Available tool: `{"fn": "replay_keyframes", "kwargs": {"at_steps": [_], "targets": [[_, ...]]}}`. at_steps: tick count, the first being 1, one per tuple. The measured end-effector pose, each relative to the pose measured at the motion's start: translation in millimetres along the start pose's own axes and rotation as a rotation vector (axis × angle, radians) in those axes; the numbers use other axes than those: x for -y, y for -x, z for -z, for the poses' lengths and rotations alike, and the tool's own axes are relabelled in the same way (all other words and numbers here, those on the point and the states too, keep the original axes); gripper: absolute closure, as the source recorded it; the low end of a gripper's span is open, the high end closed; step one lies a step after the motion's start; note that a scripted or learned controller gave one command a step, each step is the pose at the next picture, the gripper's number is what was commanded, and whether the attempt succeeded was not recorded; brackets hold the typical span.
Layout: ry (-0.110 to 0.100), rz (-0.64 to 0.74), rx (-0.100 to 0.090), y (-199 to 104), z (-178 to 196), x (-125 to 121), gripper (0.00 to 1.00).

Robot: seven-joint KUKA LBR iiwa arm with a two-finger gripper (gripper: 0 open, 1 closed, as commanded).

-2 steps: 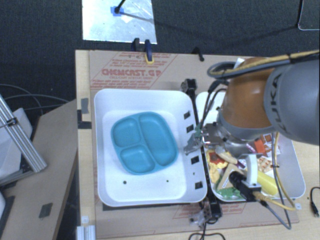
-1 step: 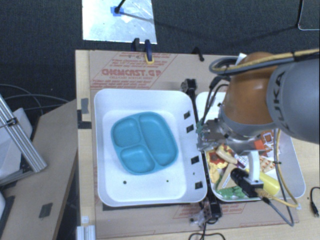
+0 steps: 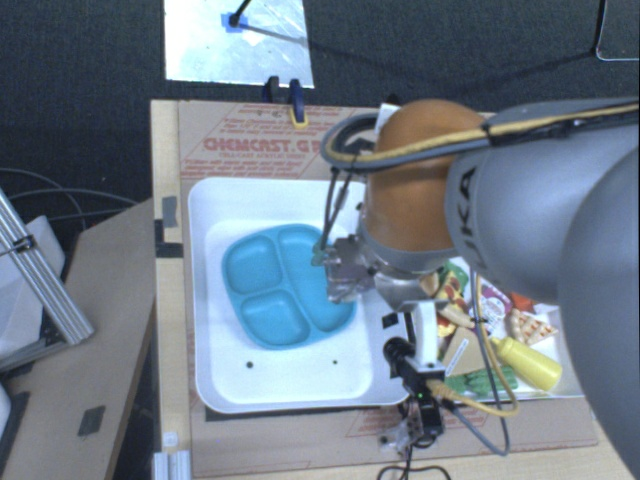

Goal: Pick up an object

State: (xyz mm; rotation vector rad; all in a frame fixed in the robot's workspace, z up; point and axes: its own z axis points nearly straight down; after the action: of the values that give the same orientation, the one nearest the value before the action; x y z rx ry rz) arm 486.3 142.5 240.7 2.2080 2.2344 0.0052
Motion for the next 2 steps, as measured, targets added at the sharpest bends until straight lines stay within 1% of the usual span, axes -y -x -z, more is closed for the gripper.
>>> {"fn": "replay_keyframes", "kwargs": {"at_steps": [1,2], "targets": [[0.002,-0.004,0.001,-48.5,-67.5,-89.7,1.00],[-0.001,-0.003,-0.002,-67.9,32.5,-0.2,1.00]]}}
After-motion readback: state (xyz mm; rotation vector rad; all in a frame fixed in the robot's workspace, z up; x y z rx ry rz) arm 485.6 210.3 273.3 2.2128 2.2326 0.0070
